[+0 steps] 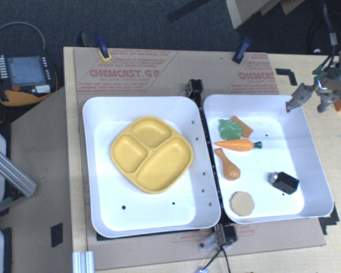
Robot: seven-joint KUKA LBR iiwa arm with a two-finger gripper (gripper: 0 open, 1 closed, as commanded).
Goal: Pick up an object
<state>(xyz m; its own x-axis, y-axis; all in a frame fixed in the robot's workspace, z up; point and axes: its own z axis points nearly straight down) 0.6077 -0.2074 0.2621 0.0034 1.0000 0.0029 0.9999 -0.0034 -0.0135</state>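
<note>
Right bin (312,169) holds five candidate objects, none lifted. I log a toy carrot (236,145) lying crosswise near the bin's middle-left, green stem end toward the right. Just behind it, touching or nearly so, sits a green leafy piece (229,129) overlapping a brown flat piece (244,127). In front of the carrot lies an orange-brown drumstick-shaped item (228,166), angled with its thick end nearer the front. A round tan disc (242,203) rests near the front wall. A small black block (285,182) lies apart from the others, toward the right side of the bin floor.

The pincer (311,97) sits over the bin's far right corner, above the rim, well apart from all objects. I see its two fingers (298,95) spread apart with nothing between them.

Left bin (96,169) carries a yellow three-compartment plate (152,153), roughly centred, its compartments bare.

Both bins rest side by side on the bench (159,73), a brown-papered board printed with red lettering. A blue clamp (103,49) grips its far edge.
</note>
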